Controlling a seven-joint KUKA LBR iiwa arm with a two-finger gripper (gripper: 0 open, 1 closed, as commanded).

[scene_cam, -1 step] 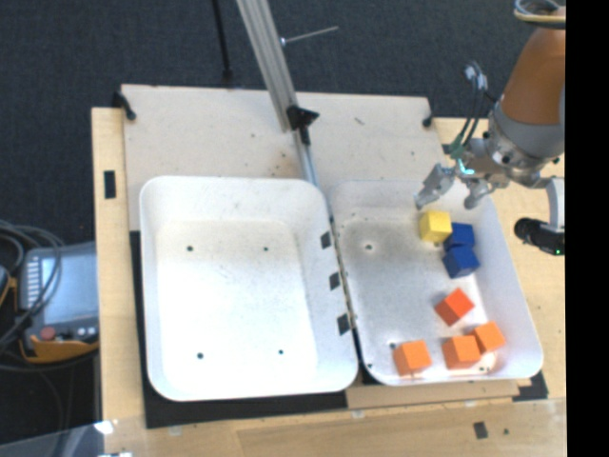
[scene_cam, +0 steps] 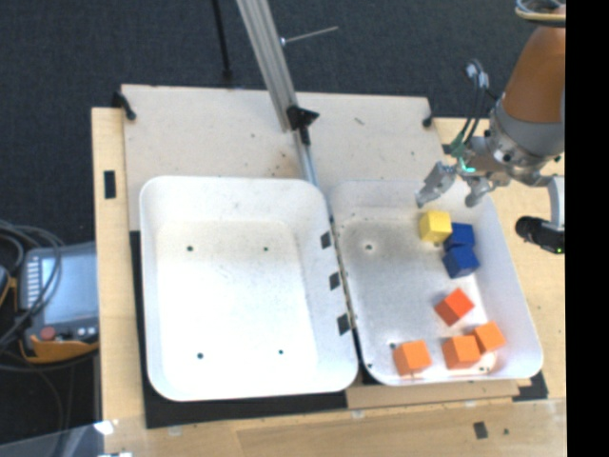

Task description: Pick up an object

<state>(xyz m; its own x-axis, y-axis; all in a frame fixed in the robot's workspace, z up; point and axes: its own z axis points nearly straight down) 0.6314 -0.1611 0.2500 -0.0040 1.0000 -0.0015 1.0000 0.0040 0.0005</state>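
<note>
On a pale wooden surface (scene_cam: 109,255) seen from above at a slant, two shallow white plastic bins sit side by side, their inner edges touching along a row of small dark clips. The left bin (scene_cam: 162,208) is the wider of the two, with a speckled floor. The right bin (scene_cam: 381,274) holds all the loose objects, gathered along its right side.

The grey robot arm with an orange band (scene_cam: 535,74) reaches in from the right, over the far right corner of the right bin. A slanted silver metal rail (scene_cam: 269,50) runs from the top of the view down to the gap between the bins.

The gripper (scene_cam: 455,190) hangs above the far edge of the right bin, its two pale fingers (scene_cam: 430,187) spread apart with nothing between them. It sits just beyond and above the nearest block.

That nearest block is a small yellow cube (scene_cam: 436,225), touching a dark blue block (scene_cam: 461,248) on its right. Nearer the camera, a red-orange cube (scene_cam: 455,306) lies apart from them. Along the near edge of the right bin are three orange cubes: one alone (scene_cam: 412,357), and two close together, a near one (scene_cam: 461,351) and a corner one (scene_cam: 489,337).
</note>
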